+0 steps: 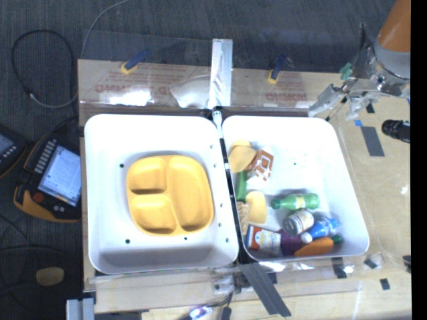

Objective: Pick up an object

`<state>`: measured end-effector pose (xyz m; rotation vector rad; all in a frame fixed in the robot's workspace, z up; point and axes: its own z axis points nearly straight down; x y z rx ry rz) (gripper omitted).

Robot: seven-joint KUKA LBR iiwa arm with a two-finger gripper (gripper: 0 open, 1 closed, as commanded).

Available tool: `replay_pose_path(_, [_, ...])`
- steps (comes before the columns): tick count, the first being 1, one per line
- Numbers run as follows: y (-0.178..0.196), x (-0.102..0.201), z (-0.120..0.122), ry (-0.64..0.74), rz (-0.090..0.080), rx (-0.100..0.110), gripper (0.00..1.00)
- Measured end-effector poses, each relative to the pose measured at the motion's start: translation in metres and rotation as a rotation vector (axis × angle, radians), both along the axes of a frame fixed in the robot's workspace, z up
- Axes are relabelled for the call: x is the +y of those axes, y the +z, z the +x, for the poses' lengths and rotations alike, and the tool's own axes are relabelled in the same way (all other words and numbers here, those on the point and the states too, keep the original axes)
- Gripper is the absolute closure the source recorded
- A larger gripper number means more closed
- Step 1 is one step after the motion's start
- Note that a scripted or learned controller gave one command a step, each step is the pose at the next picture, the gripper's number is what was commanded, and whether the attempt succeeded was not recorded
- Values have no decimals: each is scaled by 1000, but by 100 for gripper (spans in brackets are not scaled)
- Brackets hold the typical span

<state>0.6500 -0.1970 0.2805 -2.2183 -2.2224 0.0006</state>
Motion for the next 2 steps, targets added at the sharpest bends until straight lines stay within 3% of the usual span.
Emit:
replay_pose_path(1, [-118, 70, 18, 356, 0, 0, 0])
replay_pose_path(2, [-182, 87, -39, 384, -2, -12, 0])
